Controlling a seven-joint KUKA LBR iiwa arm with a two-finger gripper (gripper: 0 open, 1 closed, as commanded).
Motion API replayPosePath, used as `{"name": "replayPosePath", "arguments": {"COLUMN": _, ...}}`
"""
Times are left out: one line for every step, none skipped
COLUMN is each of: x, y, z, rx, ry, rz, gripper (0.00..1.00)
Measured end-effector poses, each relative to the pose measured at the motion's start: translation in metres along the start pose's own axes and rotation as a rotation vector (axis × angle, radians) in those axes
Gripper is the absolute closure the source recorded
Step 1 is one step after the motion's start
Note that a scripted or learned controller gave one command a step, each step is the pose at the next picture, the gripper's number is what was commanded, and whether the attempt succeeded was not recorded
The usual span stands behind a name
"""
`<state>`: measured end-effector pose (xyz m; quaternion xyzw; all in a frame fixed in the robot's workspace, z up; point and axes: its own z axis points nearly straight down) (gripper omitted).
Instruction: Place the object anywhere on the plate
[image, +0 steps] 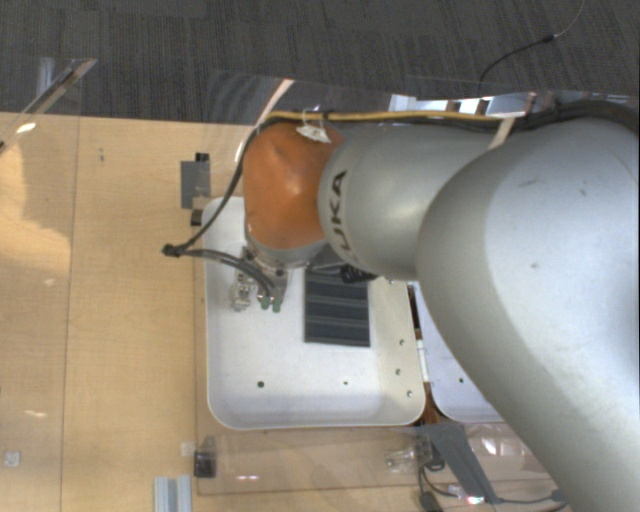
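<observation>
Down at the wrist's end, the gripper (256, 288) hangs over the upper left part of the view's left bin (300, 400), close to its white floor. Whether the pincer is apart or together cannot be told from above, as the wrist hides it. Nothing can be seen held in it. Just to its right in the view, a dark ribbed slab (337, 310) lies flat on the same bin's floor, its top edge tucked under the arm. It cannot be told whether this is the plate or the object. Above the gripper sits the orange band (280, 190), with a black cable (215, 218) looping off to the left. The grey arm (520, 260) covers most of the second bin (462, 392). Both bins rest on the wooden bench (100, 300).
</observation>
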<state>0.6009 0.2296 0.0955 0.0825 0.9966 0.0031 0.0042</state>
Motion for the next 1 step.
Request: {"name": "replayPosePath", "arguments": {"x": 0.0128, "y": 0.0053, "z": -0.1489, "rx": -0.001, "ry": -0.003, "rz": -0.298, "gripper": 1.00}}
